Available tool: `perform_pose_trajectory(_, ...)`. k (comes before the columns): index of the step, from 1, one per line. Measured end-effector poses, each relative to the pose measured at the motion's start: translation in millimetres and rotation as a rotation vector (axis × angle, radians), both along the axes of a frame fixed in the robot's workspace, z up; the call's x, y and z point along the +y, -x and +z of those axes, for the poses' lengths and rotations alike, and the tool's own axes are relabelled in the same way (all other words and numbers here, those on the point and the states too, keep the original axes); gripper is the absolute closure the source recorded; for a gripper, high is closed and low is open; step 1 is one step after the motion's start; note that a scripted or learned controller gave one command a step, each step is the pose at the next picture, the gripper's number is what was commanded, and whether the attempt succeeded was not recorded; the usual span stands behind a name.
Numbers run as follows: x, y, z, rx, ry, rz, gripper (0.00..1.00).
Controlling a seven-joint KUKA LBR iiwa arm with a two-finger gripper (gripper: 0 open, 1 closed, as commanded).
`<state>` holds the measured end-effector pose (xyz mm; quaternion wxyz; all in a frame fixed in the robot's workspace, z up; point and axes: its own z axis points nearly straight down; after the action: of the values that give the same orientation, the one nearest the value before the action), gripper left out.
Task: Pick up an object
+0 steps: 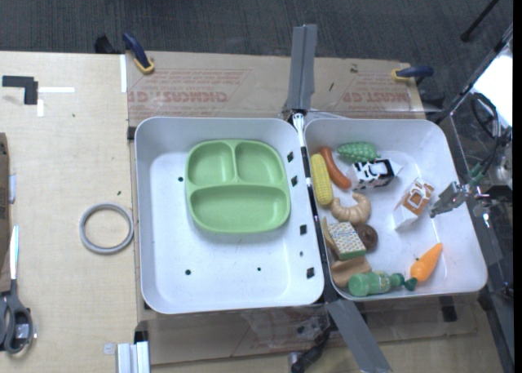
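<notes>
Looking down on the table, you have two white bins side by side on a sheet of cardboard. The left bin carries a green divided plate, lying flat toward its far half.

The right bin holds all the toy food. Along its left wall lies a yellow corn cob, with a reddish sausage just beside it. A knobbly green piece sits at the far end, and a black-and-white cow-patterned piece is just on the near side of it. A croissant lies below the corn. Nearer you sit a patterned block and a brown round piece, touching. A green bottle lies on its side along the near wall, and an orange carrot lies tilted toward the near right corner.

An orange-and-white carton lies alone in the right half of that bin, apart from the other toys. The tool is over the bin's right side, just beside the carton. You cannot tell whether the tool is apart or together, because it is small and grey against the cables behind it. Nothing visible is gripped in it.

On the bare table to the left, you can see a tape ring and a pair of scissors at the edge.
</notes>
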<state>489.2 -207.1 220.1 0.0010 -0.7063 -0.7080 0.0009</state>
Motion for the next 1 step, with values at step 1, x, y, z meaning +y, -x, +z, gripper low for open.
perform_pose_trajectory(1, 36.0, -9.5, -107.1, 0.001, 0.0, -0.184, 0.0)
